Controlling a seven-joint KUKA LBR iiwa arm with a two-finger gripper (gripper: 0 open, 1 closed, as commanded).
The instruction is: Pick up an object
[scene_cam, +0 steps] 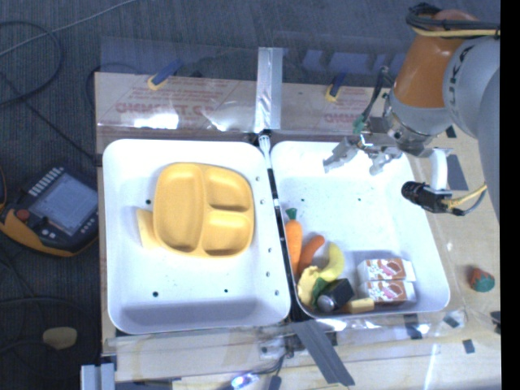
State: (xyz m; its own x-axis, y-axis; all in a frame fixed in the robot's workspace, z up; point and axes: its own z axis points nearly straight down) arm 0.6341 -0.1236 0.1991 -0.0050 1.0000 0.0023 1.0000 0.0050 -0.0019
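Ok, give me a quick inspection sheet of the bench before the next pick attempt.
Surface: two white bins side by side; left bin, right bin.
Job's things: carrot, banana, red carton, piled at the right bin's near end.
Clutter: yellow divided tray in the left bin.
Grippers: gripper open, above the right bin's far end, holding nothing.
Cables: cable on the floor, left.
Surroundings: handheld pendant left of the bench.

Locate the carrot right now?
The carrot lies in the right bin, against its left wall near the divider, with the banana and other toy food just to its right; the gripper is above the bin's far end.
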